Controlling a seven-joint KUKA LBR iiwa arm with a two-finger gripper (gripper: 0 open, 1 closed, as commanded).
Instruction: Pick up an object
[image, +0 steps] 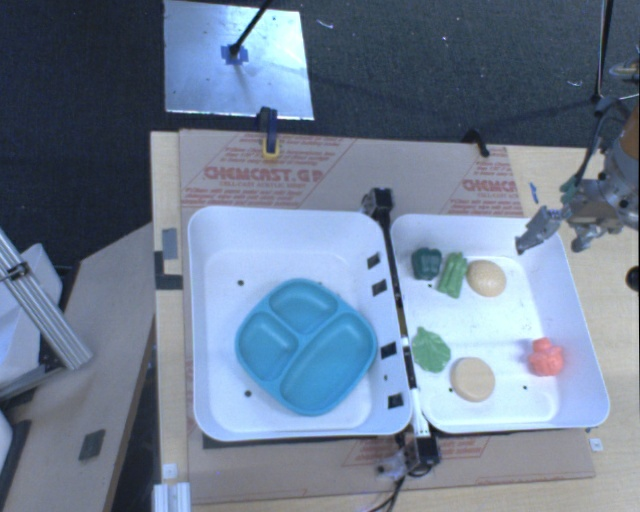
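Observation:
The right bin (575, 300) holds several small items: a dark green pepper (427, 263), a light green piece (451, 275), a beige bun (486, 278), a leafy green piece (431, 350), a tan round cookie (472, 379) and a red-pink strawberry-like piece (546, 357). My gripper (560, 230) hangs at the far right, over the back right corner of that bin, above and right of the beige bun. Its fingers are spread, open, with nothing between them.
The left bin (215, 250) holds a blue divided plate (305, 345). A black clip strip (390, 300) runs along the seam between the bins. A metal plate (238, 60) lies behind the bench, and an aluminium rail (40, 310) slants at the left.

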